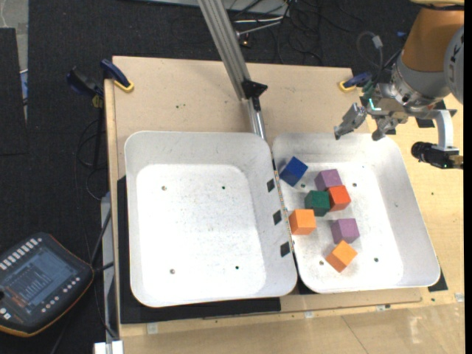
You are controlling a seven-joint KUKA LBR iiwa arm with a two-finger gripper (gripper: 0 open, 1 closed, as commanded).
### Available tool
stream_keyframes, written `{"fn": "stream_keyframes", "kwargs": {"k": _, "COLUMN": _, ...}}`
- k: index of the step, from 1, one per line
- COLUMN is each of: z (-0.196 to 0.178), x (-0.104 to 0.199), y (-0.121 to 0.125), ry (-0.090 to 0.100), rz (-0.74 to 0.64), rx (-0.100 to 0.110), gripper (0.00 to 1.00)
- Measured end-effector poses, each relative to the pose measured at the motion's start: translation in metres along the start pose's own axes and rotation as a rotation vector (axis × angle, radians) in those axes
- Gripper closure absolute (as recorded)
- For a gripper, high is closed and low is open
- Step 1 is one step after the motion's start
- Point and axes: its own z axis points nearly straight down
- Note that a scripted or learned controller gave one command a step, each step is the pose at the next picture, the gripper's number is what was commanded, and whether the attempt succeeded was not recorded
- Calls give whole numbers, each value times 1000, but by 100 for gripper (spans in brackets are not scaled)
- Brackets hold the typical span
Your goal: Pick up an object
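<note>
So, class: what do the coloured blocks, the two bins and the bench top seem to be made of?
Blocks, such as the blue block and green block: probably painted wood or foam, with flat matte faces, crisp edges and no glare. White bins: likely moulded plastic, with rounded corners, raised rims and a dark-speckled, scuffed finish. Bench top: looks like unpainted wood board, pale tan and dull.

The tabletop (192,87) looks like pale, dull wood. Both bins (140,153) look like smooth white plastic with tiny dark specks. The blocks (293,171) have flat, dull colours. The slanted pole (221,35) is shiny grey metal.
</note>
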Motion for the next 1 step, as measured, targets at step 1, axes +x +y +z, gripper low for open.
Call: {"fn": "stream_keyframes", "kwargs": {"k": 1, "z": -2, "x": 0, "y": 0, "ry": -1, "rz": -1, "rx": -2, "gripper": 0}}
